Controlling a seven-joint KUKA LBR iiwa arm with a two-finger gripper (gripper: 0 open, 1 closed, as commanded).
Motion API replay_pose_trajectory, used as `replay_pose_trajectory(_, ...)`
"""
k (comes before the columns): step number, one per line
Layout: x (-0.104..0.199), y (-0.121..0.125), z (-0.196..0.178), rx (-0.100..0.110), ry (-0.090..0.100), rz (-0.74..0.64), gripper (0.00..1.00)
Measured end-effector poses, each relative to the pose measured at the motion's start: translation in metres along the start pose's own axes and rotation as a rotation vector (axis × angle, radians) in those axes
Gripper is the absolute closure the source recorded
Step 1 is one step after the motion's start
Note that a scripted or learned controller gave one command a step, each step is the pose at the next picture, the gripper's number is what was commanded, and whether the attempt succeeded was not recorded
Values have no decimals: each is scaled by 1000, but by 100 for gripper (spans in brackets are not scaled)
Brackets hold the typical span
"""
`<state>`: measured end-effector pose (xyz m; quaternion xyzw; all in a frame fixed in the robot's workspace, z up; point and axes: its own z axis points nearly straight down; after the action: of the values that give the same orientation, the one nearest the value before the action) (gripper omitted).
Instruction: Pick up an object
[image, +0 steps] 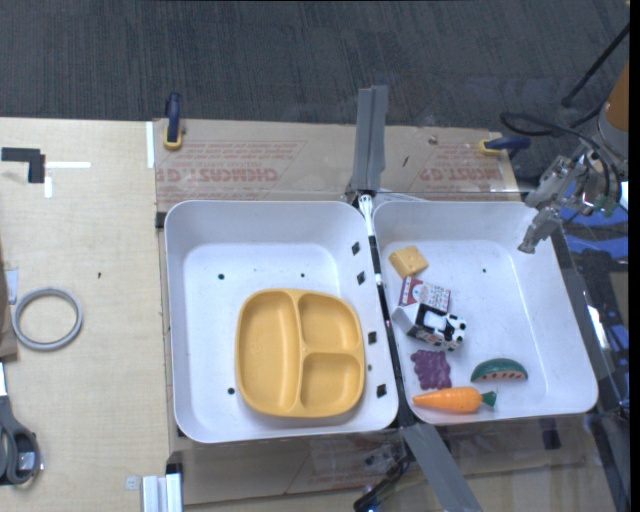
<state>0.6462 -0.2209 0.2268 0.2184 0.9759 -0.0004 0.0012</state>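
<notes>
Gripper (540, 228) hangs above right bin's (520, 290) far corner, finger state unclear, nothing held; toy carrot (452, 400) lies reachable by near rim.

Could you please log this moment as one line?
tool: over right bin's far right corner, nothing visibly held | toys: in right bin | yellow plate: in left bin

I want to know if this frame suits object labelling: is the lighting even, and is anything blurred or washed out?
Camera view: lighting is soft and even, with faint shadows under the yellow plate and carrot; the white bins look bright but keep their edges; the toys are sharp, while the end effector at the right bin's rim looks slightly soft.
</notes>
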Motion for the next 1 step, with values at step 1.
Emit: replay_pose_trajectory(1,10,24,-59,0,-3,-101,0)
